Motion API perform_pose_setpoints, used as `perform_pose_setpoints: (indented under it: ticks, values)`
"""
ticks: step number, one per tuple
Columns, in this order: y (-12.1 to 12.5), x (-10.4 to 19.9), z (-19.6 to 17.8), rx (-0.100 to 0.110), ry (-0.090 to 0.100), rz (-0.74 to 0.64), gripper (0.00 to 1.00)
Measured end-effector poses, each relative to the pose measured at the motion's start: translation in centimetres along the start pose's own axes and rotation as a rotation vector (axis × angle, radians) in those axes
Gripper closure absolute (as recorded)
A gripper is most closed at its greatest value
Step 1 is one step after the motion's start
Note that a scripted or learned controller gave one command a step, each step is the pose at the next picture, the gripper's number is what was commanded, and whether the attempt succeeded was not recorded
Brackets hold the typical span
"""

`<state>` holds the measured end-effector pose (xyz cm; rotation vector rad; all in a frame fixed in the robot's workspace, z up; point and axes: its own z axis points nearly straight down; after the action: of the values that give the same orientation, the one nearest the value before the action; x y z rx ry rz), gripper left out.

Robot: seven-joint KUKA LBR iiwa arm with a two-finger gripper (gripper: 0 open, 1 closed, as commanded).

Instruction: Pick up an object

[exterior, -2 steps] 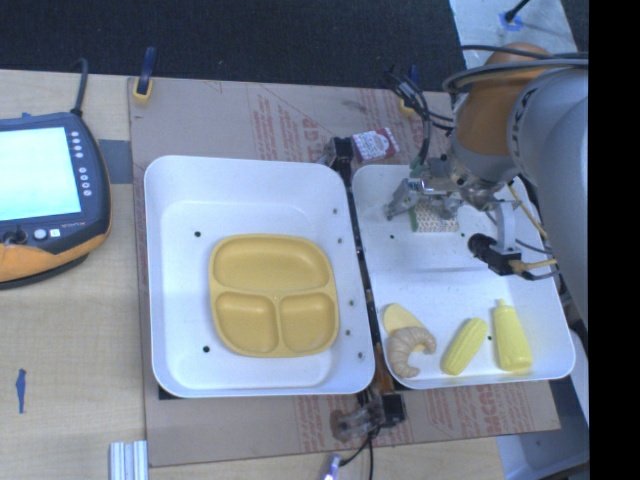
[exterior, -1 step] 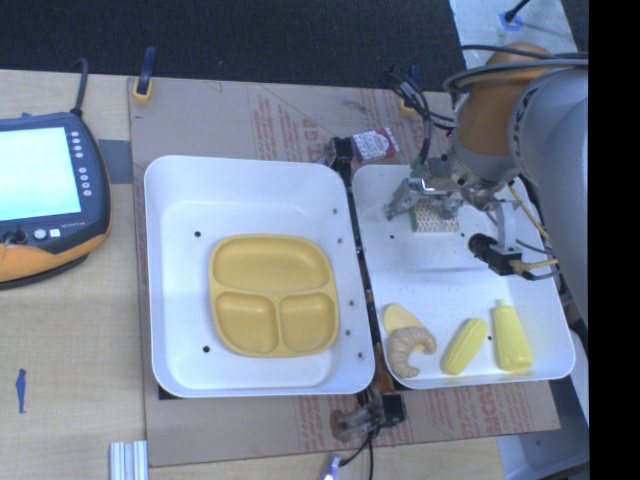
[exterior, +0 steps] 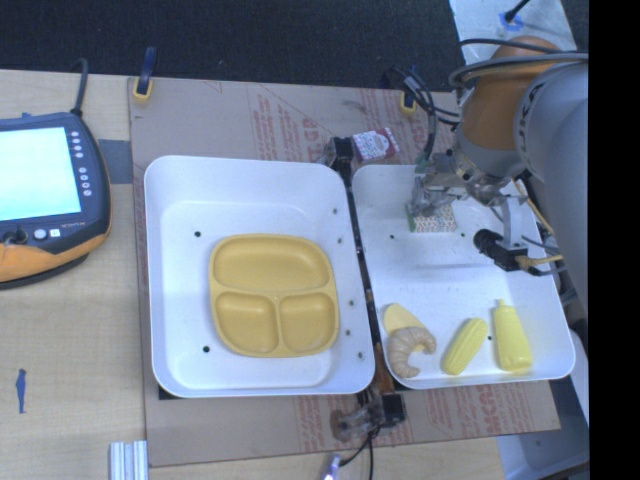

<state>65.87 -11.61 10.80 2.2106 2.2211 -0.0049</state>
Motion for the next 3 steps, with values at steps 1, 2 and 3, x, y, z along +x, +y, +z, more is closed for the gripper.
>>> perform_pose_setpoints:
  ticks: [1,2,3]
  values:
    - [0.0,0.0,0.0,0.0,0.0,0.0,0.0]
    - [-0.1,-0.4,1.2,0.003,0.006,0.0,0.0]
    - [-0.1,-0.4,1.2,0.003,0.006,0.0,0.0]
